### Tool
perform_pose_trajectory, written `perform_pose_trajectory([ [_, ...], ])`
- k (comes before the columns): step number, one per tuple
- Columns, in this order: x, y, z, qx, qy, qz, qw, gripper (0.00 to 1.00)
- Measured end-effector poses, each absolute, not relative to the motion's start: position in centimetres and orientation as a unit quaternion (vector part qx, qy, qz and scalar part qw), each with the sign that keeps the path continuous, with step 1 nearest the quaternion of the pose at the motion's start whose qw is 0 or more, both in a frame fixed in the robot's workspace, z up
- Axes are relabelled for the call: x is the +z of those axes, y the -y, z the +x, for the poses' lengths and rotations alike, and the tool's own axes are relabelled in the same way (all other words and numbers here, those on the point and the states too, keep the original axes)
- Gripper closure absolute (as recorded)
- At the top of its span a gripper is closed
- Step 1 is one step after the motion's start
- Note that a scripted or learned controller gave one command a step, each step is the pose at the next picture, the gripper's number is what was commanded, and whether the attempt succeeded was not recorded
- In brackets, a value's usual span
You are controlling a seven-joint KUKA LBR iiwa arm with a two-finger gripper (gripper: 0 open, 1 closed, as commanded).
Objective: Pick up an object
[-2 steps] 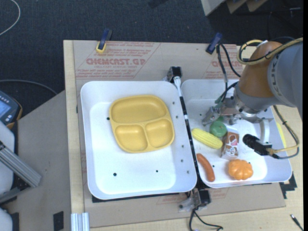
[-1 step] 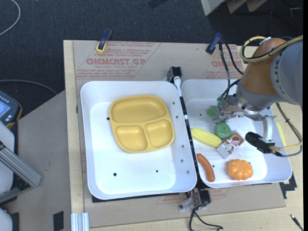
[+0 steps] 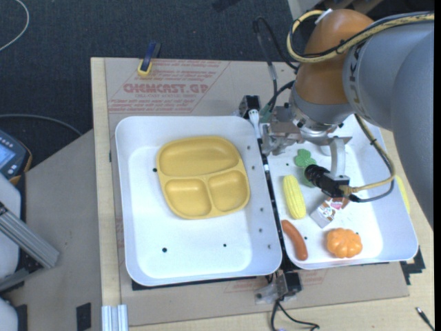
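Over the right-hand shallow white bin, toy foods lie scattered: a yellow plastic corn cob, a red sausage toward the near edge, an orange plastic pumpkin at the near right, a small green piece farther back, and a small white carton between corn and pumpkin. The grey arm with its orange band reaches in from the right, its gripper low over the bin's far end, just by the green piece. A yellow three-compartment tray sits in the left white bin. Red lettering on the cardboard-covered table reads "CHEMCAST GP".
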State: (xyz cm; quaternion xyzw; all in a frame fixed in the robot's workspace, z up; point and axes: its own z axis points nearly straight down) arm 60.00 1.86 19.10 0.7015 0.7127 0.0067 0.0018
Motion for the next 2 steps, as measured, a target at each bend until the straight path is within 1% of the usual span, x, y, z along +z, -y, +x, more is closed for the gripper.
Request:
perform_pose_trajectory([
  [1,18.5,-0.8,59.7,0.0001,-0.707,0.707,0.000,0.00],
  [2,28.9,-10.0,62.4,0.0073,-0.711,0.703,0.003,0.00],
])
